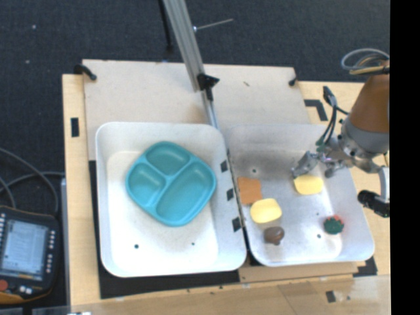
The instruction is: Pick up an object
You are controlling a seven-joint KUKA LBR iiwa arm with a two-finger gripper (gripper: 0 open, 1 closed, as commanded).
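Grey claw (314, 165) hanging over right bin (351, 251), fingers spread wide, gripping nothing, just above yellow block (308, 186).

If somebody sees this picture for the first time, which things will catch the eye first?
First the teal divided plate, alone in the left bin. Then the arm's orange band at the right, with the gripper low over the right bin, just above a pale yellow piece. Another yellow piece and an orange square lie nearby.
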